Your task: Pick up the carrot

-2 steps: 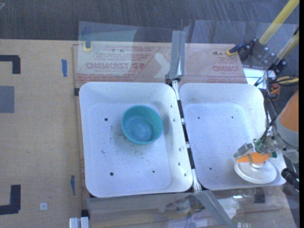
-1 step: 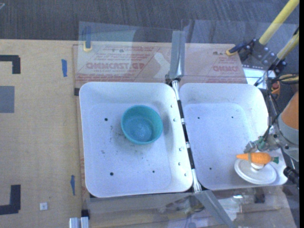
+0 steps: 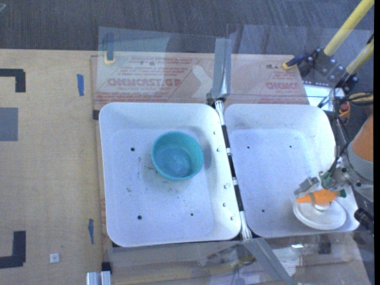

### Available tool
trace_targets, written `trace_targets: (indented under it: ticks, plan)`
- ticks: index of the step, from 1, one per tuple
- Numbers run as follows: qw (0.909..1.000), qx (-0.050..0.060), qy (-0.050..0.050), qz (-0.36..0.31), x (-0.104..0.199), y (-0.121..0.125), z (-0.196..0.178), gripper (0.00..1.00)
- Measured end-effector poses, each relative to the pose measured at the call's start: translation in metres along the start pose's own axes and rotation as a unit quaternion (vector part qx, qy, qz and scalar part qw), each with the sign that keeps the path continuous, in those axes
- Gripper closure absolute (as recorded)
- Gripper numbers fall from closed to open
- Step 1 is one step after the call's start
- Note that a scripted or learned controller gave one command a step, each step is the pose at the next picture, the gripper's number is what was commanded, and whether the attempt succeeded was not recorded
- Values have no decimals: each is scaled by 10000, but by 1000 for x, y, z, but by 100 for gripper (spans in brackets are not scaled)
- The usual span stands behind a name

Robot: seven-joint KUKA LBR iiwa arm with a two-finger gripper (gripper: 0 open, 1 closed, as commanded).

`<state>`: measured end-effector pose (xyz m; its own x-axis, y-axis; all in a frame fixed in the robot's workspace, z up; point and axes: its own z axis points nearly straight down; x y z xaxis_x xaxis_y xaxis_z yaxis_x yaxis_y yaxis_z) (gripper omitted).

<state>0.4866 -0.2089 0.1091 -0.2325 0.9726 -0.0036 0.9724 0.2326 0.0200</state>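
Observation:
The carrot [image 3: 321, 198] is a small orange piece that rests on a white plate [image 3: 320, 217] in the front right corner of the right bin [image 3: 267, 159]. My gripper [image 3: 325, 186] hangs directly over the carrot, down at plate level, and its metal parts cover the carrot's top. The grey arm with its orange band [image 3: 362, 150] comes in from the right edge above the bin's wall.
A teal bowl [image 3: 177, 154] stands upright in the middle of the left bin [image 3: 119, 206]. A raised divider [image 3: 228, 171] separates the two bins. Yellow-handled tools and cables [image 3: 332, 52] lie behind the right bin.

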Motion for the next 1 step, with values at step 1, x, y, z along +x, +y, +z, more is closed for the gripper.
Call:
trace_targets:
  ticks: [1]
  plan:
    - [9956,73,-11,929,18,0,21,0]
